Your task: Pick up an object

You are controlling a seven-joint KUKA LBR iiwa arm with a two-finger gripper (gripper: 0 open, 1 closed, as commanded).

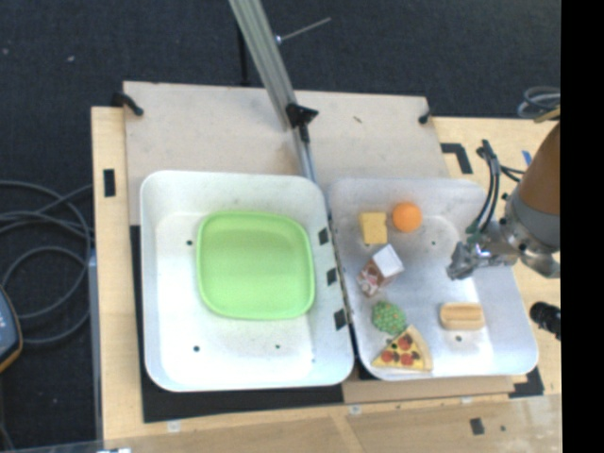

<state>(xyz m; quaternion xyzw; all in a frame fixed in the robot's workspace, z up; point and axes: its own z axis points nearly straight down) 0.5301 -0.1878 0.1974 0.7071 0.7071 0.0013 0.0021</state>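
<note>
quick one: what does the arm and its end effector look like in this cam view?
The arm comes in from the right edge: an orange-brown rounded band above a grey wrist section. Thin dark cables loop alongside it. The gripper is a small grey metallic unit, seen above the right white bin. It is too small and blurred to make out markings.

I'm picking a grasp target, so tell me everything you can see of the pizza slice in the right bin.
The pizza slice looks like a toy: a flat wedge with a tan crust edge, yellow top and red round toppings. It lies flat near the front edge of the right bin, close below the green broccoli-like piece; whether they touch is unclear. Nothing grips it.
</note>
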